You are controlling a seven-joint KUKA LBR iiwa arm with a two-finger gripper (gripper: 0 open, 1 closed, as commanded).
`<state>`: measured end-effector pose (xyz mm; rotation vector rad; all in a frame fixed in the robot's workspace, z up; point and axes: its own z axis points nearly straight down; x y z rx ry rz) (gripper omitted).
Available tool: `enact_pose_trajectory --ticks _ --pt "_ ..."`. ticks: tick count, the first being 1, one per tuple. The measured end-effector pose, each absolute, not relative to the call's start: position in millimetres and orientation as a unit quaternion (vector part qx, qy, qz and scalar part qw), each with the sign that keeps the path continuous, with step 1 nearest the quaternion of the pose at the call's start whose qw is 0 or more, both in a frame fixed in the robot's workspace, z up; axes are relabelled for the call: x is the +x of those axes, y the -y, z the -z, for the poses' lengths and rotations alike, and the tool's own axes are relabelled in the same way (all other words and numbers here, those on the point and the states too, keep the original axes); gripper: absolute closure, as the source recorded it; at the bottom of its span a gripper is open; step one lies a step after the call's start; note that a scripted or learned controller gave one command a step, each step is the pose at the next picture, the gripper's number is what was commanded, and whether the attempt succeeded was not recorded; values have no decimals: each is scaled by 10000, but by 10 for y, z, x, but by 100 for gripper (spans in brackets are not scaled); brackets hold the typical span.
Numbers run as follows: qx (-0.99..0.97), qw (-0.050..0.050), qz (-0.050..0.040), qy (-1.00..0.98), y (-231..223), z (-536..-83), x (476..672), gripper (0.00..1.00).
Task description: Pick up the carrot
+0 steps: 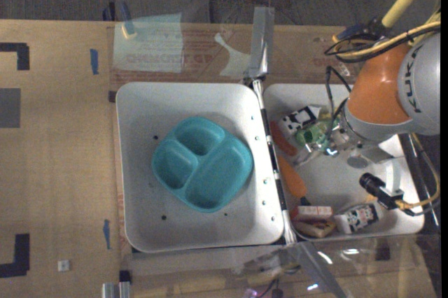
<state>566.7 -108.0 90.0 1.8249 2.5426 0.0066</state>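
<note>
Dark floor and loose cables are seen behind the pale wooden counter (63, 171), on which two white bins are set side by side. Over the right bin (413, 220) the hand (327, 138) is lowered among clutter; how wide it stands, and whether anything is held, cannot be told. Just beside it a green item (306, 136) and a small carton (299, 119) are crowded. The carrot (292, 176) is found nearer the divider, close to the bin's left wall, apart from the hand. A wrong item could be taken, since neighbours lie nearer; a wall-side descent could be blocked. In the left bin a teal plate (203, 164) is left.
</note>
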Motion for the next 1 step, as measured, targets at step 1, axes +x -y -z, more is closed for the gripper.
enact_pose_trajectory --ticks 1 --pt "6140 11 -4 -7893 1651 -1789 4990 0"
